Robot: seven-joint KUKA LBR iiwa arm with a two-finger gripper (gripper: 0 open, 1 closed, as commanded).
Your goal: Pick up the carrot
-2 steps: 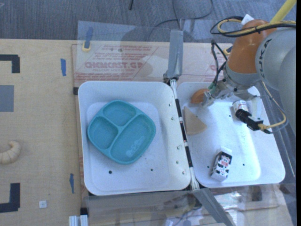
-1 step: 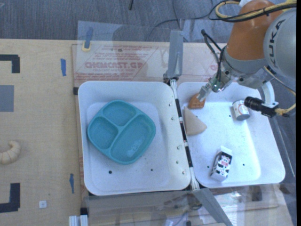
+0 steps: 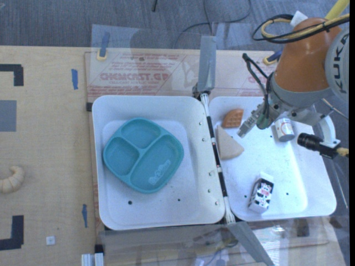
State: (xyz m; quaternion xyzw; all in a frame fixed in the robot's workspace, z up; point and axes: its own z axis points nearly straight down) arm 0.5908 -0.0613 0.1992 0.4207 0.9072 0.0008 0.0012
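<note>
The table (image 3: 44,148) is a pale wooden board, and the two white bins rest on it side by side. The right bin (image 3: 294,204) lies directly under the tool (image 3: 252,122), and the left bin (image 3: 188,204) sits just to the tool's left, its rim touching the right bin's rim. Beyond both bins, on the far side from the camera, a clear plastic sheet (image 3: 138,73) with red lettering lies flat on the wood. Far to the tool's left, black tape marks (image 3: 14,73), a grey patch (image 3: 8,115), small blue tape strips (image 3: 74,78) and a pale curved piece (image 3: 11,179) lie on the table.
</note>
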